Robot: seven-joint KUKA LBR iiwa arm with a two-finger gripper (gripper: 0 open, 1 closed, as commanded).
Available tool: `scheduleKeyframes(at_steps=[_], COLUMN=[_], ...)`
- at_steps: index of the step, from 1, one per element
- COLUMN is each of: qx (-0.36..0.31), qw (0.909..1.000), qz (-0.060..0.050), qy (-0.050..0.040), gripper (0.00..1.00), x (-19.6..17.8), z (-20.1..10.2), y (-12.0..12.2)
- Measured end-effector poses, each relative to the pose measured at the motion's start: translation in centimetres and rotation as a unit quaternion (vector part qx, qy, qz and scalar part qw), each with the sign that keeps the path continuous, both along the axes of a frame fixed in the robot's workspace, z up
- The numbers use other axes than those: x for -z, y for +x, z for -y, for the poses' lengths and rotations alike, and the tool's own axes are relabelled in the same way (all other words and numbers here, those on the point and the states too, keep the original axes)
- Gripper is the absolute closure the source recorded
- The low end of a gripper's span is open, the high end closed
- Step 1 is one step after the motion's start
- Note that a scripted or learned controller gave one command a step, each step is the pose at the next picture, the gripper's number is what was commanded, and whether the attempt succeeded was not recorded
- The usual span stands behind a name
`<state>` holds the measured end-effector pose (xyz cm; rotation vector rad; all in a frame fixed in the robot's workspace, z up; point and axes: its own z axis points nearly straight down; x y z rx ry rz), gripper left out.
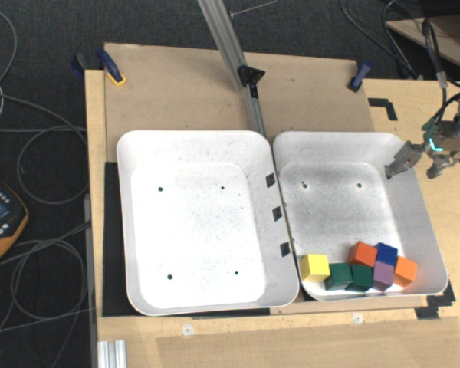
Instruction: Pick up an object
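Seven blocks clustered in right bin's near corner: yellow, two green, two orange, blue, purple. Pincer spread apart, grasping nothing, poised over that bin's far right rim, well apart from blocks.

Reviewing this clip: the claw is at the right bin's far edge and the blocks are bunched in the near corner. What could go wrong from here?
1. The blocks, such as the yellow block and purple block, sit packed together, so the claw may nudge neighbours or close on two at once.
2. The cluster hugs the right bin near wall, so a finger could strike the rim.
3. The claw hangs over the bin's far right rim, so it must cross the bin to get there.
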<state>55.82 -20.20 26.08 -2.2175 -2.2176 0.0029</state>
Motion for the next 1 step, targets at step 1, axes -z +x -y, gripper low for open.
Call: scheduleKeyframes(at_steps=[1], qx=[-0.001], qw=[1.0], qz=[0.002], qy=[-0.0006], gripper=[0.0], x=[-0.25], z=[-0.02], y=[0.08])
